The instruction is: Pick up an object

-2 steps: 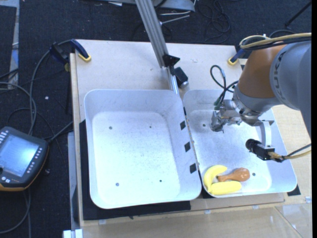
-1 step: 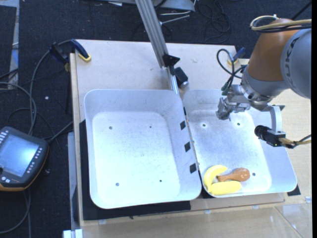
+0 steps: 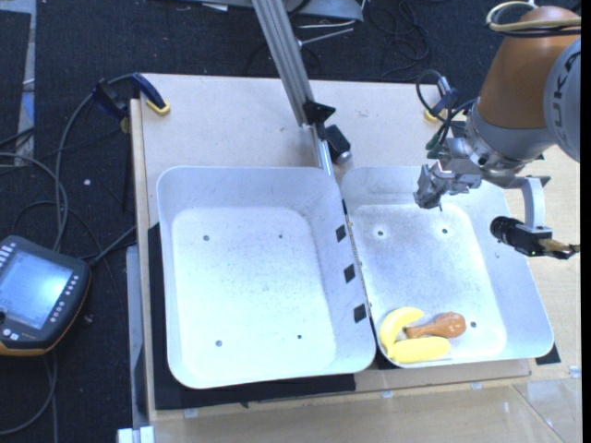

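Observation:
A yellow banana-shaped piece (image 3: 404,323) and a yellow block (image 3: 421,350) lie at the near left corner of the right bin (image 3: 499,275). An orange-brown drumstick-shaped object (image 3: 438,325) rests between them, touching both. My gripper (image 3: 430,196) hangs over the far part of the right bin, well behind those objects. Nothing shows between or under its fingers.
The left bin (image 3: 185,210) sits beside the right one, joined along a raised divider (image 3: 349,257) with black clips. A slanted metal pole (image 3: 286,53) rises from behind the bins. A teach pendant (image 3: 37,293) lies on the floor at left.

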Robot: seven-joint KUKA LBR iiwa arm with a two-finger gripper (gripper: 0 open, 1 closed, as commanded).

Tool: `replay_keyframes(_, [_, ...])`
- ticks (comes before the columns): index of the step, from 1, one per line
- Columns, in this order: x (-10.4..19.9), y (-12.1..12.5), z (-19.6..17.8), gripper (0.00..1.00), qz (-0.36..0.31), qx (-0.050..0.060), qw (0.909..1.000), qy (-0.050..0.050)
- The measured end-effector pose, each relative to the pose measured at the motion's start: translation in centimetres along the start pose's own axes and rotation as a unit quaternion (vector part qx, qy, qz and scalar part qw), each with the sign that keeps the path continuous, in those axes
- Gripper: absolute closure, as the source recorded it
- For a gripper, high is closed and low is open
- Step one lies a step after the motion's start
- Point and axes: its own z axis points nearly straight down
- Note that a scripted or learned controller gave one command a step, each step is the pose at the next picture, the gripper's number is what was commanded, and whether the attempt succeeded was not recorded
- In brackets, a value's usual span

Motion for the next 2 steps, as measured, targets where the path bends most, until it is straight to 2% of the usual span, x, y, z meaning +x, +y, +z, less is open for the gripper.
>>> replay_keyframes(1, [5.4, -1.8, -0.6, 1.00, -0.002, 0.002, 1.0000, 0.001])
replay_keyframes(2, [9.5, -3.6, -0.9, 1.00, -0.001, 0.002, 1.0000, 0.001])
